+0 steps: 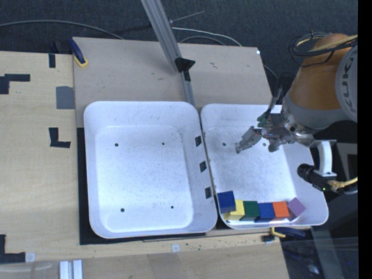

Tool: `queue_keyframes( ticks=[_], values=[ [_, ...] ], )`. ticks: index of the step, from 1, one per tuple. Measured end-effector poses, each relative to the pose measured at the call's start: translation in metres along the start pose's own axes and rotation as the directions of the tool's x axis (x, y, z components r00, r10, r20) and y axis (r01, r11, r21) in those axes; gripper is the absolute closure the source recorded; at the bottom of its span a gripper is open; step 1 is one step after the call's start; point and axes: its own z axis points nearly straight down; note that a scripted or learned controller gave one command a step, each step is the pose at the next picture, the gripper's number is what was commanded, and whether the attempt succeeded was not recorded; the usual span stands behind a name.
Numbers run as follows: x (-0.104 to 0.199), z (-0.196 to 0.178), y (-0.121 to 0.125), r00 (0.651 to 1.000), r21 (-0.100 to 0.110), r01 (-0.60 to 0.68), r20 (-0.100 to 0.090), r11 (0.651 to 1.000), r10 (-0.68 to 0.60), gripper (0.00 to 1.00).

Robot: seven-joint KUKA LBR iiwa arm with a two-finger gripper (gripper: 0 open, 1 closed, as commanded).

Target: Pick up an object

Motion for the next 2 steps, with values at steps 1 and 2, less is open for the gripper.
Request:
queue_keyframes(
  ticks=[1, 2],
  values=[
    [0.083, -0.099, 0.078, 1.0, -0.012, 0.009, -0.001, 1.0, -0.009, 0.0],
    [0.166, 0.03, 0.065, 1.0, 0.008, 0.004, 0.001, 1.0, -0.004, 0.0]
  ],
)
